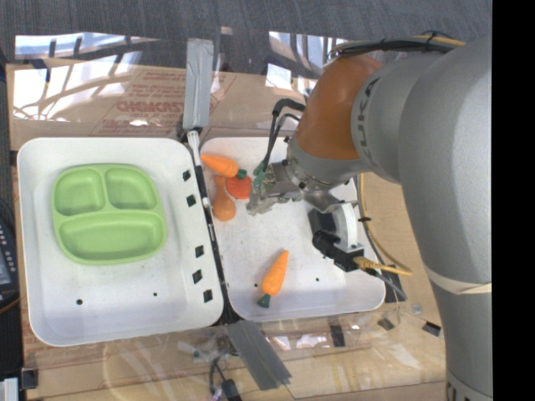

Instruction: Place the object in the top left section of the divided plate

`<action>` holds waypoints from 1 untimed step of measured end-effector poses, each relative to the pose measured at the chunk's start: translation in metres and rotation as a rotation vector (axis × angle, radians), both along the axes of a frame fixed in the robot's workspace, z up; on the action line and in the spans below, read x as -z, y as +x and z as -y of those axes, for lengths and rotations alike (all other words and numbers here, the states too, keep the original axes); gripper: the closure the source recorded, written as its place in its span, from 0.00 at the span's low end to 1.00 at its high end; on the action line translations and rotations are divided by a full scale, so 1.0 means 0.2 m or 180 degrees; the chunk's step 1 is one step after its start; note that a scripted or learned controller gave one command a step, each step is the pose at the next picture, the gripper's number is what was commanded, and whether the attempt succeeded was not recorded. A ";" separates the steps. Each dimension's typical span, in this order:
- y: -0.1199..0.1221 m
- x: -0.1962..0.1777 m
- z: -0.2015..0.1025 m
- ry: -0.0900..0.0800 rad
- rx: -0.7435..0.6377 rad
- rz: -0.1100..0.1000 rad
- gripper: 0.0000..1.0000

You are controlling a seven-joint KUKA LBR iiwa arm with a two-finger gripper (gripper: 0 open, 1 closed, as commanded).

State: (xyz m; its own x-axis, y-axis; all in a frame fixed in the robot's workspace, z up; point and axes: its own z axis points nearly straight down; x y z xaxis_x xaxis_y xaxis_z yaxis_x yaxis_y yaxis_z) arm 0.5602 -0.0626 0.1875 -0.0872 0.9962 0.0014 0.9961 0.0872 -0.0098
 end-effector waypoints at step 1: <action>-0.42 0.00 0.10 -0.0005 0.0474 -0.0003 1.00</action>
